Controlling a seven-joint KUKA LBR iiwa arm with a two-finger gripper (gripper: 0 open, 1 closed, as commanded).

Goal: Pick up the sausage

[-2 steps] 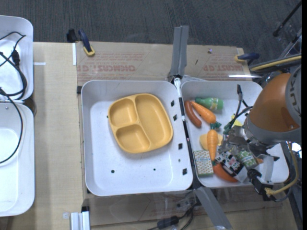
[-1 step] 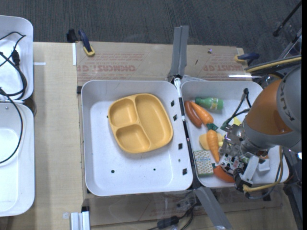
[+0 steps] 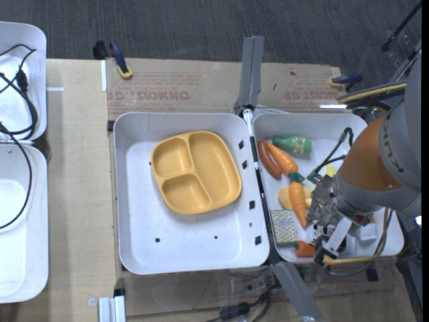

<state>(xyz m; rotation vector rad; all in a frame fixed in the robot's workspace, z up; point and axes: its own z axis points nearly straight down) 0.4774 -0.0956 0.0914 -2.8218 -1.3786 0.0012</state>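
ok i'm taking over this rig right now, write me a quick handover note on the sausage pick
Hand: low over the near end of the right white bin, among the toy food; nothing visibly between its fingers.
Reddish-brown toy sausage: lying at the right bin's left side, beside an orange toy carrot, apart from the hand.
Done: arm is in the bin.
Left: reach the sausage, grasp, lift.

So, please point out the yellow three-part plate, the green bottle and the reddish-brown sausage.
yellow three-part plate point(image 3: 196, 172): camera view, centre divider.
green bottle point(image 3: 293, 144): camera view, body.
reddish-brown sausage point(image 3: 267, 159): camera view, middle.
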